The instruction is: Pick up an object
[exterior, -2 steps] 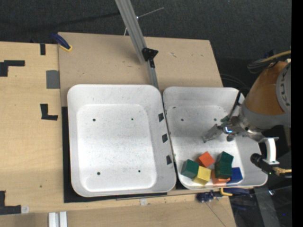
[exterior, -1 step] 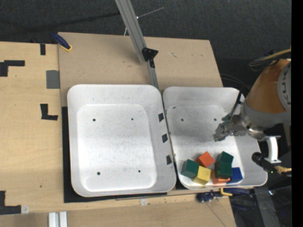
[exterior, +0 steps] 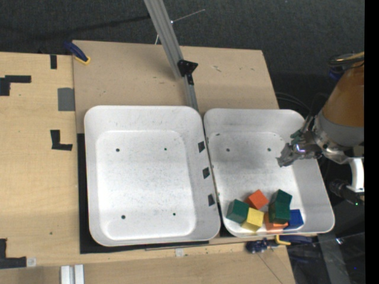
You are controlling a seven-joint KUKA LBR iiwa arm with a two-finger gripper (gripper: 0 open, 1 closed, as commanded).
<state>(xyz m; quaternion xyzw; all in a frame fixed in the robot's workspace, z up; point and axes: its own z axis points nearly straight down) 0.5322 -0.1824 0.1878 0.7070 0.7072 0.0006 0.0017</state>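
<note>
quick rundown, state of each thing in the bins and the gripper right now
gripper: above the right bin's upper right part, apart from the blocks, nothing seen in it
orange block: resting in the pile, tilted
green block: lying at the pile's left end
dark green block: leaning on the pile
yellow block: lying at the pile's front
blue block: lying against the near rim
right bin: holds all blocks
left bin: flat on the bench

We've got one fixed camera above the bench, looking down at a slant, far enough back to frame both the left bin and the right bin whole with bench margin on the left and top. The arm enters at the right edge, partly cropped. A slanted metal pole crosses the top of frame.
</note>
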